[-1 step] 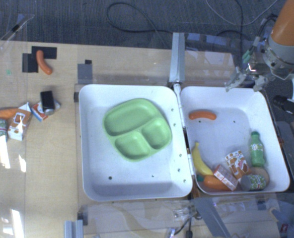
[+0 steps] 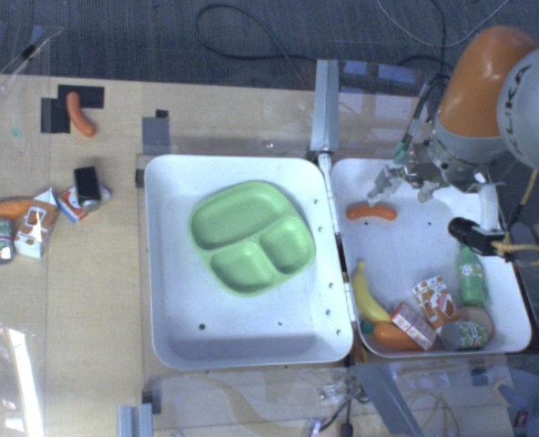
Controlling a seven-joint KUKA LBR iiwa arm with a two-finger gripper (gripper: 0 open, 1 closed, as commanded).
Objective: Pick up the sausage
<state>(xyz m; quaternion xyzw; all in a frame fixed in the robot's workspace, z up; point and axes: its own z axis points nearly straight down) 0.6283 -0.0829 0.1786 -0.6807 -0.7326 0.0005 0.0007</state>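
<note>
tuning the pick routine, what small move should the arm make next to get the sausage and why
Probably a short drop down and slightly left. The end effector hangs just above and to the right of the sausage, which lies alone on the right bin floor near its left wall, apart from the banana and other items.

Single fixed camera above bench (image 2: 33,335), looking down at slant — far side of bench at top of frame, near side at bottom. Dark floor with cables beyond bench's far edge along top. Both white bins inside frame: left bin (image 2: 169,335) near centre, right bin (image 2: 515,330) toward right edge. Arm (image 2: 506,80) enters from right, upper corner, partly cut off by frame. Moderate distance — whole bins fit, small items on bench at left readable only coarsely. One view, so no overlap with another.
</note>
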